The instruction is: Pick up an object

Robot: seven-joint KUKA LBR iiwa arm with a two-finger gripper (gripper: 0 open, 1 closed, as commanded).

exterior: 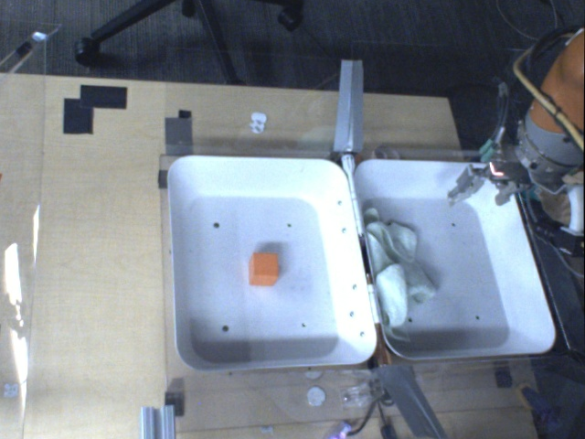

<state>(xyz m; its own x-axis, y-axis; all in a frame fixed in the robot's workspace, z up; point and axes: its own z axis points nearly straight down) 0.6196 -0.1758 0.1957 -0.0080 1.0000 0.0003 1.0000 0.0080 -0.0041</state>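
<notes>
Gripper (482,184) is hanging open and empty over the right bin's (512,337) far edge; cloth (395,268) is lying down-left of it.

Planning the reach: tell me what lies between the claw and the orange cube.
In the camera view, a crumpled white cloth and the bins' adjoining rims lie between claw and orange cube.

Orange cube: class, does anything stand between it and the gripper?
Yes. The gripper is over the right bin; the cube lies in the left bin. Between them are the bins' rims and a white cloth.
</notes>
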